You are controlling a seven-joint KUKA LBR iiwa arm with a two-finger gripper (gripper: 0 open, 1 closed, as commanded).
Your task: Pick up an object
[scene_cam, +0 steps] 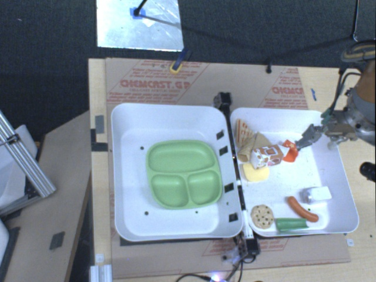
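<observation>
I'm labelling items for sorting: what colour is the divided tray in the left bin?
Light green, plain, no pattern: the divided tray shows clearly in the camera view.

Setting: robotics lab test bench | Evidence: cardboard-covered bench (153, 78) bearing two white bins (126, 128) fixed side by side | aluminium framing (23, 163) at left | dark carpet floor (47, 51) with a metal plate (140, 16) | toy food (267, 156) as test items

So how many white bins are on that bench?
2, side by side. The left bin holds a green divided tray. The right bin holds the small toy foods, with the gripper reaching in from its right side.
</observation>
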